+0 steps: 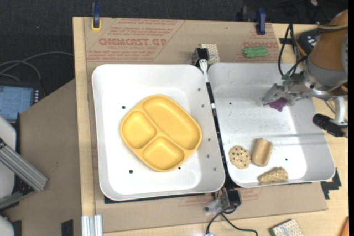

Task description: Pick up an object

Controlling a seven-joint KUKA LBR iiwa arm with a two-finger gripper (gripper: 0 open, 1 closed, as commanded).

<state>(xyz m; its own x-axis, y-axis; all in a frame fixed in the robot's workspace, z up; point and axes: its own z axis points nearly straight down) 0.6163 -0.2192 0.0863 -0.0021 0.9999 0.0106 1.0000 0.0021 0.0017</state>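
Observation:
My gripper [278, 95] hangs low over the upper middle of the right bin [243, 80], reaching in from the right. A small purple object [279, 104] lies right under its tip, touching or almost touching it. Near the bin's front lie a round speckled cookie [239, 156], a tan cylinder-shaped piece [261, 152] and a pale brown crust-like piece [274, 175]. The grey arm with its orange band [333, 44] covers the bin's right rim.
The left bin [108, 119] holds a yellow three-compartment plate [160, 132]. A green item [256, 52] lies on the cardboard behind the right bin. Blue clamps [261, 24] hold the board's back edge. A cable runs along the divide between the bins.

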